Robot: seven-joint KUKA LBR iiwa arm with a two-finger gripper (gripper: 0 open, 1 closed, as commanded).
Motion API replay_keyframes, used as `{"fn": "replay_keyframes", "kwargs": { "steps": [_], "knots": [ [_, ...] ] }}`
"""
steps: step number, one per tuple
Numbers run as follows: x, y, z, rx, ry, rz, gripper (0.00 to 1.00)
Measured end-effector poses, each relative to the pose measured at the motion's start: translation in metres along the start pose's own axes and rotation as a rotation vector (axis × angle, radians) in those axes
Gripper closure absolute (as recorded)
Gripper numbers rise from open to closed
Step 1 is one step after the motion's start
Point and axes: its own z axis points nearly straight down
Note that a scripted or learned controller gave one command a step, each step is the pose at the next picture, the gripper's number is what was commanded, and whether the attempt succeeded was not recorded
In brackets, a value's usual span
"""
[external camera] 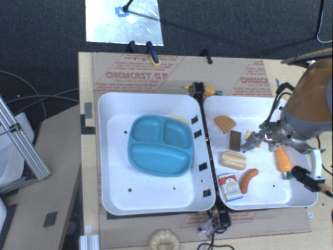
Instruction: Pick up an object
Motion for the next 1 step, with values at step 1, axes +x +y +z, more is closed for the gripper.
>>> {"fn": "replay_keyframes", "kwargs": {
  "steps": [1],
  "knots": [
    [0.0090,0.0055,0.0531,0.000,0.000,0.000,0.00]
  ]
}}
